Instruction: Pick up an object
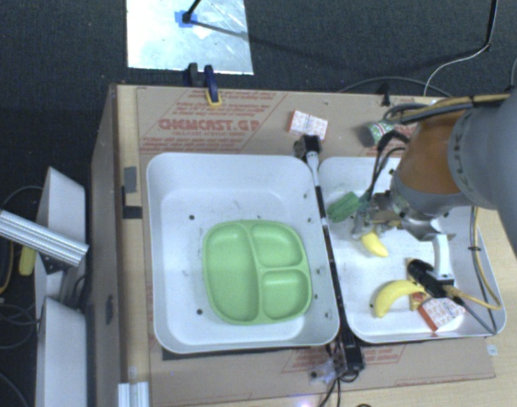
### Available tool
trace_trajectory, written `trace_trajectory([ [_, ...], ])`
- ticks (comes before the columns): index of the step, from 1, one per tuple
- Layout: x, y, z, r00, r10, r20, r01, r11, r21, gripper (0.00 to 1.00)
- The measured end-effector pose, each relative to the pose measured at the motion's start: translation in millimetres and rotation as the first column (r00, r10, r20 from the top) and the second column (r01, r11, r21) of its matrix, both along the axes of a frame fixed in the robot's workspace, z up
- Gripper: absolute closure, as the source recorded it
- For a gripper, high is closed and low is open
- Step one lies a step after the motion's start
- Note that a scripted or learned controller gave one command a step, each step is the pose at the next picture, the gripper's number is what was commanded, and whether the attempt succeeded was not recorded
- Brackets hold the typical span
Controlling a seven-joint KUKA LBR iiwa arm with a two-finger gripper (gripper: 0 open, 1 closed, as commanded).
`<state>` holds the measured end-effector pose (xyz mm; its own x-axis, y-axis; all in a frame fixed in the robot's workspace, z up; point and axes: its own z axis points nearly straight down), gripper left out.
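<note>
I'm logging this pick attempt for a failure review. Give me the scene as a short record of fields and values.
left bin: holds green divided plate
right bin: banana, small yellow piece, green item, red-and-white packet
arm: reaches in from the right, over the right bin
gripper: low in right bin, just above the small yellow piece
grasp: cannot tell

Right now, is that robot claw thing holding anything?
Gripper: cannot be told. It is low in the right bin, beside a green object and a small yellow piece.
</note>
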<state>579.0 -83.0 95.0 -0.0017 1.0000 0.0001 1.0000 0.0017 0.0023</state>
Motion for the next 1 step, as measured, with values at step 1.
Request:
trace_trajectory([
  [1, -1.2, 51.7, 90.4, 1.0, 0.003, 0.002, -0.003, 1.0, 0.0, 1.0],
])
